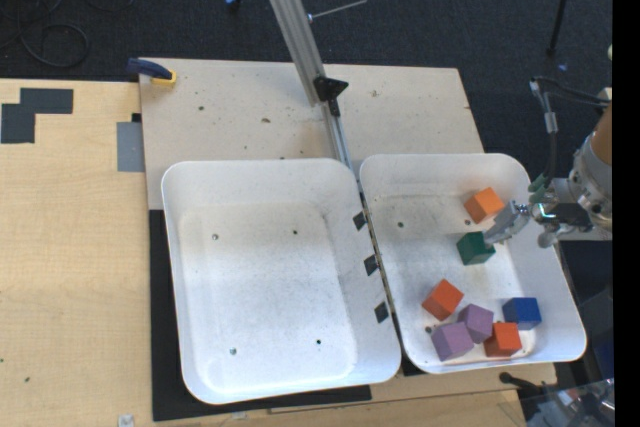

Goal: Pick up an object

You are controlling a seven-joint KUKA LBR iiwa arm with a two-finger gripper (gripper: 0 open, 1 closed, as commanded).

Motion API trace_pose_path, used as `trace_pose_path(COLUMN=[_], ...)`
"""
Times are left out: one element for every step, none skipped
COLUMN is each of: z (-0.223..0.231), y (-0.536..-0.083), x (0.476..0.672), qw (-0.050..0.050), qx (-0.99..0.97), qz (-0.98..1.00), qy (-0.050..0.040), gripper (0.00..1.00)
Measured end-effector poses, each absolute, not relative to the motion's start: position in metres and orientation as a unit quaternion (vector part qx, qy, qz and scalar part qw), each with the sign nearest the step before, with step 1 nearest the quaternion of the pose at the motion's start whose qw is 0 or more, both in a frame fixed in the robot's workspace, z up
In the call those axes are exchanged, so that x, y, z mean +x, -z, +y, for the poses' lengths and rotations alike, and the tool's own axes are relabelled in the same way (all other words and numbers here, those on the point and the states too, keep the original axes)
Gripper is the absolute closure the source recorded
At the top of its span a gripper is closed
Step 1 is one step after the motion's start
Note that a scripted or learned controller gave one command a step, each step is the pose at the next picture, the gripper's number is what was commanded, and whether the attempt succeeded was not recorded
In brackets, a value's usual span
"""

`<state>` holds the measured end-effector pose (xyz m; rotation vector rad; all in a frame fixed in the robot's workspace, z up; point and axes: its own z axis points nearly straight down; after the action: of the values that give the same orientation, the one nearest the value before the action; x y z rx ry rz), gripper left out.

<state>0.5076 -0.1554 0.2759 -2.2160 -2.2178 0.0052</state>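
Observation:
In the right bin [420, 185] lie several blocks. An orange block [484, 204] sits near the far right, with a dark green block [475, 248] just in front of it. Nearer the front are a red-orange block [442, 299], two purple blocks [452, 340] [477, 321], a blue block [521, 312] and a small orange block [504, 339]. My gripper [524, 231] reaches in over the bin's right rim, open, with nothing between its fingers. Its left fingertip [499, 228] is right beside the green block's upper right corner.
The left bin [200, 185] adjoins the right one along a shared rim with black clips [368, 263]. A slanted metal post [298, 25] rises behind the bins. A blue-and-yellow clamp [152, 70] lies at the bench's far left corner.

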Motion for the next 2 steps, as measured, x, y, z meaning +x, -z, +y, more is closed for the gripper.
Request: trace_pose_path(z=[-0.156, -0.160], y=[-0.278, -0.234], x=[0.508, 0.507], qw=[0.001, 0.004], qx=[-0.708, -0.707], qz=[-0.706, -0.707], qy=[-0.0005, -0.0020], gripper=[0.00, 0.00])
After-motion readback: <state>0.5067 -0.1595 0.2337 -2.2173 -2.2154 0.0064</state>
